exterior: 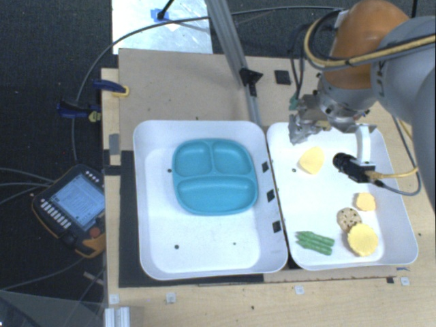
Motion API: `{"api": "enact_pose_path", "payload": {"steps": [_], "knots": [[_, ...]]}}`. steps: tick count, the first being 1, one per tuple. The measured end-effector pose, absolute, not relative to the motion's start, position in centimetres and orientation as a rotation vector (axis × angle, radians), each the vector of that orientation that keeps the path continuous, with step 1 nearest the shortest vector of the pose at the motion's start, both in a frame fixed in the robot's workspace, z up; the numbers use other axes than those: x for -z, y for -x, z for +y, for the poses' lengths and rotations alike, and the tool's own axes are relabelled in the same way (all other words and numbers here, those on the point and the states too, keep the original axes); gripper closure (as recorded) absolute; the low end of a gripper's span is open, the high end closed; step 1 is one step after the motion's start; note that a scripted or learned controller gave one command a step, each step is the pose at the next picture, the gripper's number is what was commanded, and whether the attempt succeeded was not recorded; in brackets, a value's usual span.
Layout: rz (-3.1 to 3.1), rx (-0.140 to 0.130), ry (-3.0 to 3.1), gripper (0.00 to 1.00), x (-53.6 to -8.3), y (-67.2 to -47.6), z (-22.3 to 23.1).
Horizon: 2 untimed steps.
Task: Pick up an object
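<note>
Five food pieces lay loose in the right bin [395, 251]; the gripper [300, 133], fingers' spread indiscernible, hung at eleven o'clock of the yellow piece [312, 161], likely lining up.

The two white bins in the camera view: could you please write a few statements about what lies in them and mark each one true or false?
1. The blue divided plate lies in the left bin. True.
2. The green beans lie on the blue plate. False: they lie in the right bin, near its front edge.
3. The gripper hangs over the back of the right bin. True.
4. The cookie sits alone in the left bin. False: it sits in the right bin, beside a round yellow piece.
5. A pale yellow piece lies in the right bin just in front of the gripper. True.
</note>
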<state>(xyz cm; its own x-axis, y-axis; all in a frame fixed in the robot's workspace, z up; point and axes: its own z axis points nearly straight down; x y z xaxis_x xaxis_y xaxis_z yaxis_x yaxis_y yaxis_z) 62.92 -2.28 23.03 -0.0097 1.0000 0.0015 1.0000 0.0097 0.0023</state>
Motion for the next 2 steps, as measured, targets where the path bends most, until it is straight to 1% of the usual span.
{"api": "enact_pose_path", "payload": {"steps": [2], "knots": [[2.231,-0.003,-2.211,1.0,-21.3,-61.7,8.3]]}}
